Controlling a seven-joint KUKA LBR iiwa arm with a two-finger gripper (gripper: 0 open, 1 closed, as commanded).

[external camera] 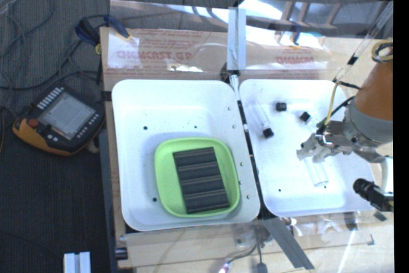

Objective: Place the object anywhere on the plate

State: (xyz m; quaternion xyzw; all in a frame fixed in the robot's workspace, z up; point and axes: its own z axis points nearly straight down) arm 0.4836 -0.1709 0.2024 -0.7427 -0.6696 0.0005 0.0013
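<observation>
Gripper (317, 149) low at right of frame inside the right bin (281, 201), finger spacing impossible to tell, clear tube-like object (317, 174) just below it, faint against white, three small black pieces (268, 132) upper left, green plate (197, 177) holding dark ridged block (200, 179) in left bin (134, 137), arm cropped at right.
</observation>
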